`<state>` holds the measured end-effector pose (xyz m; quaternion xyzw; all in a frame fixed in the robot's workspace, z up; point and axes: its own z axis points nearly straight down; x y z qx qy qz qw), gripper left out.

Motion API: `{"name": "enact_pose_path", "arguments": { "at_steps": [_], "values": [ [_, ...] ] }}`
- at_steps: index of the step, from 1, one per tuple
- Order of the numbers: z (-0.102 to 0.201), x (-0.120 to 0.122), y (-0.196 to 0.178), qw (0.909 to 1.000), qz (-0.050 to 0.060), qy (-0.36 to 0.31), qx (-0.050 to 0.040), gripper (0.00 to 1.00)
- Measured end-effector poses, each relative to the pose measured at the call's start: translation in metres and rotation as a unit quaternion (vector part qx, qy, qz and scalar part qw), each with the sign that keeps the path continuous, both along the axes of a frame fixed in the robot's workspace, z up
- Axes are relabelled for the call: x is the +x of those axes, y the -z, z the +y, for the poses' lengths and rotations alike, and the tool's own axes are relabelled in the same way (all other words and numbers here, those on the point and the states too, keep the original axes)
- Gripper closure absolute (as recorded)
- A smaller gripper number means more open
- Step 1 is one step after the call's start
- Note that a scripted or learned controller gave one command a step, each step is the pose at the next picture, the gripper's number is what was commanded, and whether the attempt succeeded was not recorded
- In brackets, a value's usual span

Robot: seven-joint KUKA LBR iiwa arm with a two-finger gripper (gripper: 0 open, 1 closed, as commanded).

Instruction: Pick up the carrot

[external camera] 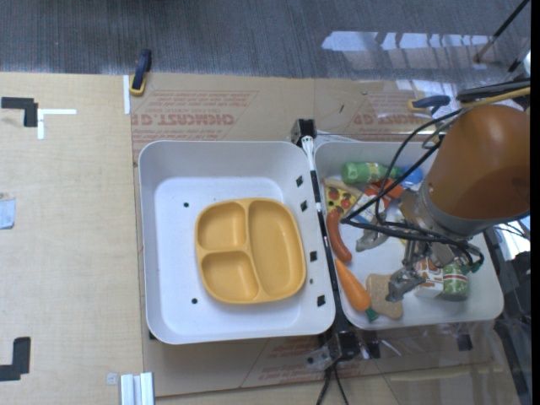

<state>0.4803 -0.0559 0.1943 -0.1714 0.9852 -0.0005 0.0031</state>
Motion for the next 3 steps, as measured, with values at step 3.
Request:
{"name": "enact_pose_path", "arguments": {
  "at_steps": [3],
  "values": [
    [0.029, 0.027, 0.002, 0.9850, 0.000, -0.172, -0.0004, 0.00]
  ]
}}
